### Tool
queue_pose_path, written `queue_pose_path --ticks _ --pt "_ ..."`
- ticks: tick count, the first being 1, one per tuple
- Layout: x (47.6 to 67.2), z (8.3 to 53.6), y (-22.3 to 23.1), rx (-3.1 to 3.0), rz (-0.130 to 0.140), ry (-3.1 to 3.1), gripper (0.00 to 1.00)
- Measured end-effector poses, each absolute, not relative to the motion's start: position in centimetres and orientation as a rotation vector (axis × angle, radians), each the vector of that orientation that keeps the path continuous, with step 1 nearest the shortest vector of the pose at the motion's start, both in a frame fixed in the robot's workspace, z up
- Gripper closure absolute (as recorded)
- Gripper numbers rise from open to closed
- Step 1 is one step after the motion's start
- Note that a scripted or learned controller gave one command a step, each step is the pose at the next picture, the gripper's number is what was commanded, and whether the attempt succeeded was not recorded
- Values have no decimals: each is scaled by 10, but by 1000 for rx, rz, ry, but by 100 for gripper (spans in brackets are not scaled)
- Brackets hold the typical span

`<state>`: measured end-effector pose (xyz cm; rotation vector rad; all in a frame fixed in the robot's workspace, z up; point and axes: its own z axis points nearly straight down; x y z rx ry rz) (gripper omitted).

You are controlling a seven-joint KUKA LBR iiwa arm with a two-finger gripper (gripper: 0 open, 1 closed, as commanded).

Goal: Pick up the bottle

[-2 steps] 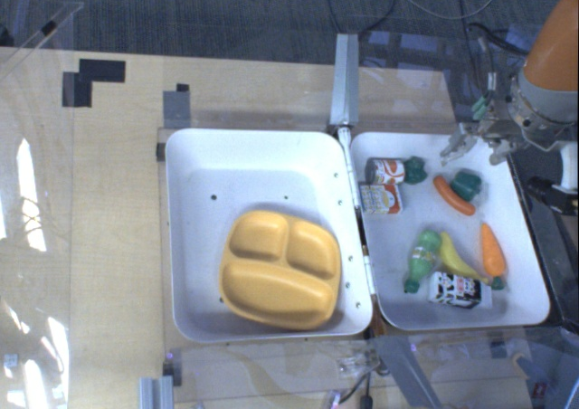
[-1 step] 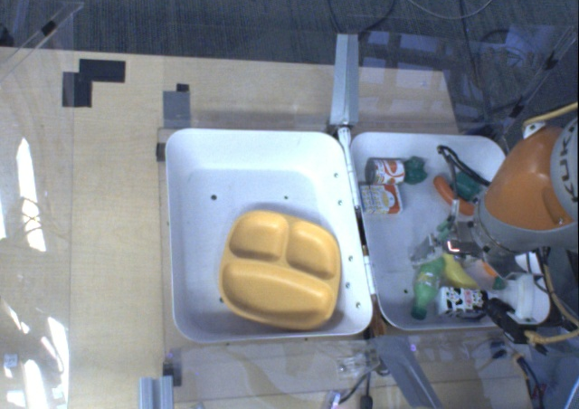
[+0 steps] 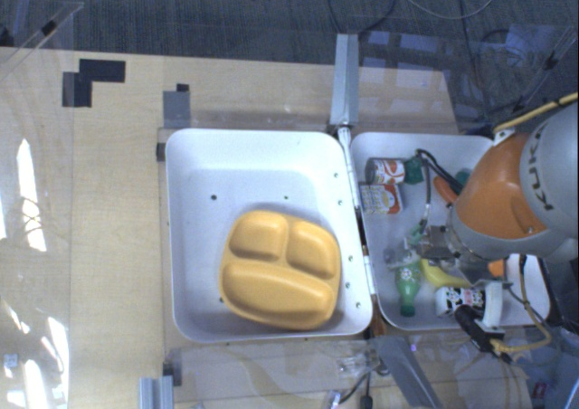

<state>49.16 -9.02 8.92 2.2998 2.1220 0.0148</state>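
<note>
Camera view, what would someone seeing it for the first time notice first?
Most striking is the big yellow moulded tray lying in the left bin. Next is the arm's orange band, hanging over the right bin, which is crowded with small things. Among them are a green bottle near the front and a red and white can at the back.

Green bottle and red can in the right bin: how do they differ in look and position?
The green bottle is slim and green with a pale top end, lying near the bin's front, close beside the gripper. The red can is stubby, red and white, lying on its side near the bin's back edge, apart from the gripper. Both lie in the right bin, near its left wall.
</note>
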Motion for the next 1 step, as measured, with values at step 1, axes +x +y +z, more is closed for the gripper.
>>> queue_pose_path --ticks 1 --pt "494 100 -90 2294 22 2122 100"
